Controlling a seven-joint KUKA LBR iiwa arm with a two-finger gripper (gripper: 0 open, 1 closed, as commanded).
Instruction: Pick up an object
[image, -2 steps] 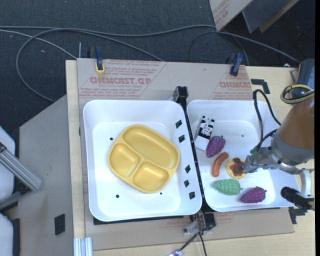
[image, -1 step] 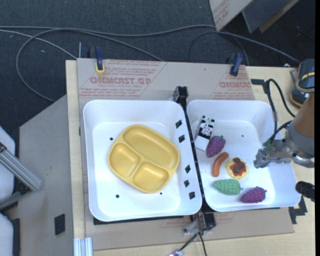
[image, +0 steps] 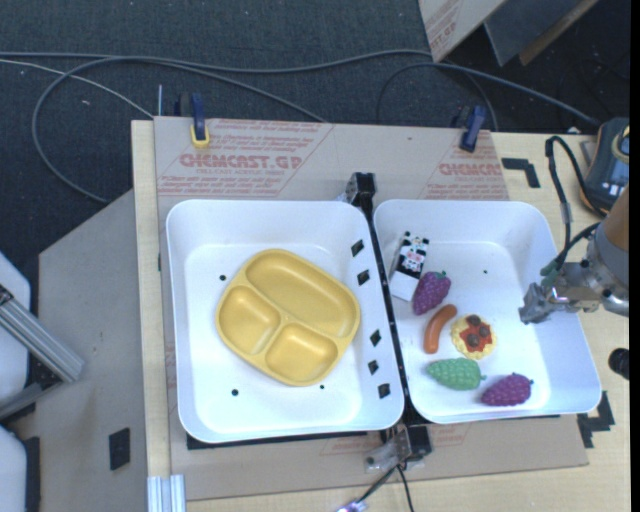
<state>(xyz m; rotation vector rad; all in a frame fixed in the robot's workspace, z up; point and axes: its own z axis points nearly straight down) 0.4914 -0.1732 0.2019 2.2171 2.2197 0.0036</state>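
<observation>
The right bin (image: 520, 222) holds several toy foods: a black-and-white milk carton (image: 408, 262), a purple grape bunch (image: 431, 292), an orange sausage (image: 437, 327), a small pizza piece (image: 472, 336), a green bunch (image: 456, 374) and a second purple grape bunch (image: 506, 389). My gripper (image: 535, 304) hangs over the right side of this bin, to the right of the pizza piece and apart from it. Nothing shows between its fingers.
The left bin (image: 190, 330) carries a yellow divided plate (image: 288, 315). A black divider with clips (image: 375, 300) runs between the bins. Blue clamps (image: 199, 118) hold the cardboard at the back. Cables loop over the dark floor behind the bench.
</observation>
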